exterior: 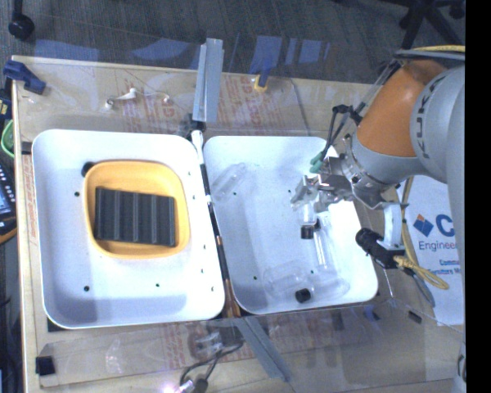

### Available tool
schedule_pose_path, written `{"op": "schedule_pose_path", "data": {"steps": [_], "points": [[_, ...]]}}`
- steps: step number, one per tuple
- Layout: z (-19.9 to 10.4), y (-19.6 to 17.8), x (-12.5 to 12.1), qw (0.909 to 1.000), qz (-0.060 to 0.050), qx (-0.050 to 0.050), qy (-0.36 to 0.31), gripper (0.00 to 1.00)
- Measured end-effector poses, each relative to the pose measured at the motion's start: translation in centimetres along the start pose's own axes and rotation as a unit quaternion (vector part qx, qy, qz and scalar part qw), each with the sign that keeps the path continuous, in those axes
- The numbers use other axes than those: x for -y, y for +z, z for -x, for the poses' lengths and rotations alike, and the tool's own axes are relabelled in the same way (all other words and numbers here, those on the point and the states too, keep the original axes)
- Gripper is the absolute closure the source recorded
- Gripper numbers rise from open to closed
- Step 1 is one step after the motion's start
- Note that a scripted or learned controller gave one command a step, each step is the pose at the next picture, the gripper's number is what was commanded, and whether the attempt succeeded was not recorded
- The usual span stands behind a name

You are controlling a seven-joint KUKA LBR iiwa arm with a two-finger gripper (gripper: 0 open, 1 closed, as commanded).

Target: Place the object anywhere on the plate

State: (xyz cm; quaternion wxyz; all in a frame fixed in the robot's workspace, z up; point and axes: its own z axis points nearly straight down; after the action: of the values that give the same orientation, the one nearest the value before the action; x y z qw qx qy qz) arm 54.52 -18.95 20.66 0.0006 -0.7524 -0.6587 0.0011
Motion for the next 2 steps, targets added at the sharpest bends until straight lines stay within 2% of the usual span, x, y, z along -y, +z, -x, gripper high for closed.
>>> {"op": "schedule_pose_path", "data": {"steps": [1,2], "points": [[-3.1,0.1,-6.2,0.9998,0.000,-0.001,-0.018,1.00],[-13.1,-1.8,-8.1,0.9961,0.000,-0.001,-0.089,1.00]]}}
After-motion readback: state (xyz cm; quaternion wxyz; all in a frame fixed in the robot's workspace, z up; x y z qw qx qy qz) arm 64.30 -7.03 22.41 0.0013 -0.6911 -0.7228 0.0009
